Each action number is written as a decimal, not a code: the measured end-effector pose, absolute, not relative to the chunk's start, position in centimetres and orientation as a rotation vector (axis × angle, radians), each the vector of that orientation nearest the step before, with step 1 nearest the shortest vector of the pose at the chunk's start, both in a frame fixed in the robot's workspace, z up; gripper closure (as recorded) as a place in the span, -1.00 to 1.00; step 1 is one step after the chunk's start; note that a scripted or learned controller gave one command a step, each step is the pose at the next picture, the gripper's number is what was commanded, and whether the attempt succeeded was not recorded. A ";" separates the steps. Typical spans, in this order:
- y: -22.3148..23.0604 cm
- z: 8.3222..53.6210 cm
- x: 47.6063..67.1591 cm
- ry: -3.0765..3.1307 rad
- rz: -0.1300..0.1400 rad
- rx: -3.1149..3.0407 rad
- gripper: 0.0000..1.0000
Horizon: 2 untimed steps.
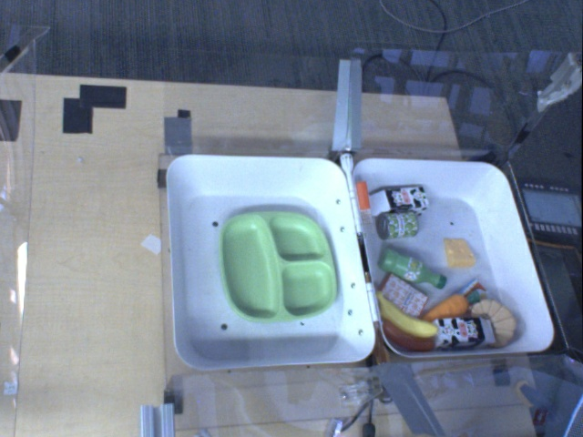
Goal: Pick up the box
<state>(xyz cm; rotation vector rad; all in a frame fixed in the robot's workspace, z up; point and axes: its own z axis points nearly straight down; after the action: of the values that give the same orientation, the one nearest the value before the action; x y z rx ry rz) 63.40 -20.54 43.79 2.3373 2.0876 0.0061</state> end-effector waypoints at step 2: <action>-16.8 44.6 63.3 2.336 0.008 2.082 1.00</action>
<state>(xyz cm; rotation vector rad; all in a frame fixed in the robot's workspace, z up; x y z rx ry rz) 63.30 -16.82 44.62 2.0816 2.3358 0.0082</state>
